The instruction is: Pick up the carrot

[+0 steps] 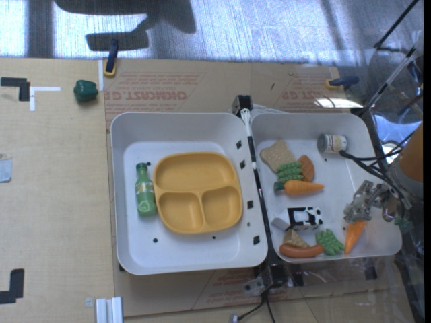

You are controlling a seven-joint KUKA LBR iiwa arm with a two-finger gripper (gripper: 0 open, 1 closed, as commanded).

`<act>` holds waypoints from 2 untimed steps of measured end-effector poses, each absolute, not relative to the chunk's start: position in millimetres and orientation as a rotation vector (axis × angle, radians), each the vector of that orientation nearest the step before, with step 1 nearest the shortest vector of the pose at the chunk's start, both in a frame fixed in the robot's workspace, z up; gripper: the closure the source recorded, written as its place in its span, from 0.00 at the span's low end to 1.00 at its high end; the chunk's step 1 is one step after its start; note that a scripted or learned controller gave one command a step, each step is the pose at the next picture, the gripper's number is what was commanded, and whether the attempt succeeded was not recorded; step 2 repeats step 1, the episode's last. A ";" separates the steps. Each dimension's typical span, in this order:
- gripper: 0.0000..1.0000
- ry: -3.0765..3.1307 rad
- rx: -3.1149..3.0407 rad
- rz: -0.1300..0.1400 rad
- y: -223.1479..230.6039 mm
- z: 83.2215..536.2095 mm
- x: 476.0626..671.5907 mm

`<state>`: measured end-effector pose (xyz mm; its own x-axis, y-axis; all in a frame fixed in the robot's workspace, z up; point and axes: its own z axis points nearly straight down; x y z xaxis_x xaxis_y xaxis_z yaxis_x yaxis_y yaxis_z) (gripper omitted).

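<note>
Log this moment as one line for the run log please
task: pick up carrot | hand: right bin, above carrot by near wall | grasp: unconfirmed | second carrot: mid-bin, untouched

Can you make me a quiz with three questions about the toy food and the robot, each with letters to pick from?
1. Where is the green bottle?
A. In the left bin, beside the yellow tray
B. On the slice of bread
C. Out on the bench

2. How many carrots lie in the right bin?
A. None
B. Two
C. Five

3. How does the can sit?
A. Upright on the yellow tray
B. On its side near the right bin's far edge
C. Under the green bottle

Answers:
1. A: the green bottle lies in the left bin at the yellow tray's left side.
2. B: one carrot lies by the bread, and a second carrot lies just below the gripper.
3. B: the can lies tipped over, its round end facing sideways.
</note>
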<state>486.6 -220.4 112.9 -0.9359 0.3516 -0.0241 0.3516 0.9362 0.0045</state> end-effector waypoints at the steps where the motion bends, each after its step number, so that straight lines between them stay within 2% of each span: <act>1: 1.00 3.069 0.642 0.000 -168.8 150.3 480.0; 2: 1.00 3.069 0.642 0.000 -168.8 150.3 480.0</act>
